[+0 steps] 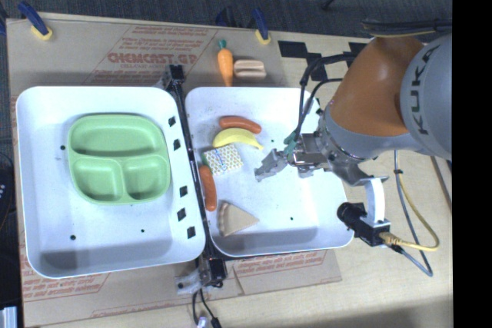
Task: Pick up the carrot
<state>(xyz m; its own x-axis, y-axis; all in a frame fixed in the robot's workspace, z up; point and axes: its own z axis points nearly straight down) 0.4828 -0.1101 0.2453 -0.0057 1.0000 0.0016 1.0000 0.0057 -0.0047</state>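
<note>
two shallow white bins sit side by side on a cardboard-covered bench. the left bin (pixel 31 188) holds a green divided plate (pixel 119 157) with three compartments, lying flat near the bin's middle. the right bin (pixel 307 230) holds several play foods: a red sausage (pixel 240 124) near the top, a yellow banana (pixel 237 138) just below it and touching or nearly touching it, a white checkered block (pixel 223 159) just beside the banana's lower left, a second long orange-red sausage (pixel 208 187) lying along the bin's left wall, and a tan wedge (pixel 234 220) near the lower left corner. the carrot (pixel 224 65), orange with a green top, lies outside both bins on the cardboard above the right bin's upper edge, upright in the view with its green end pointing away; a small pink and tan sandwich-like piece (pixel 249 70) rests just beside it to the right. the grey arm with its orange band (pixel 373 88) reaches in from the right, and the gripper (pixel 269 165) hangs over the middle of the right bin, well apart from the carrot. its fingers point left toward the checkered block; whether they are spread or pressed together i cannot tell, and nothing shows between them.
</note>
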